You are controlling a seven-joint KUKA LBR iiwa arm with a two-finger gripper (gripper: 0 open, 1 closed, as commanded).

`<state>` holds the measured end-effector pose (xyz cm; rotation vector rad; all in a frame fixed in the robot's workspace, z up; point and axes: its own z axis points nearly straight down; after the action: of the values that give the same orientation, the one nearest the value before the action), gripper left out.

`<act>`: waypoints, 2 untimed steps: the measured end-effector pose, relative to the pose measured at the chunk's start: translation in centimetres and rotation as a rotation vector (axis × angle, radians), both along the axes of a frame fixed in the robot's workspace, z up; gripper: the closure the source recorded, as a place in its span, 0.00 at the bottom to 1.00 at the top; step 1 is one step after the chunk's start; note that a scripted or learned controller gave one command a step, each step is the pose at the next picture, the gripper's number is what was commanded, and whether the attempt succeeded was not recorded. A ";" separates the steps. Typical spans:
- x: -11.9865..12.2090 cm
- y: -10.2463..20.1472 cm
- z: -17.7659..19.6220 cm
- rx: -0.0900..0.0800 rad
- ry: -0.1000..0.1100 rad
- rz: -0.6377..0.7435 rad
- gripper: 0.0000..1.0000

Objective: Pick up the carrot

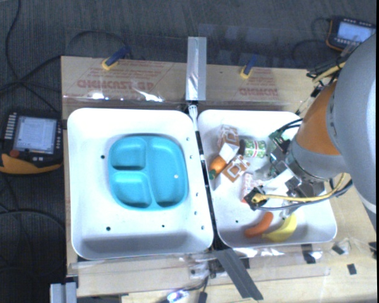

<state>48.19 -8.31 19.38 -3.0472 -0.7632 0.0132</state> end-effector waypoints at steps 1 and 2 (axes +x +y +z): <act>0.0 6.8 -1.2 0.001 0.000 0.064 0.00; 0.8 7.3 1.2 -0.001 -0.001 -0.053 0.00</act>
<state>48.95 -1.00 20.55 -3.0677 -0.6827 0.0127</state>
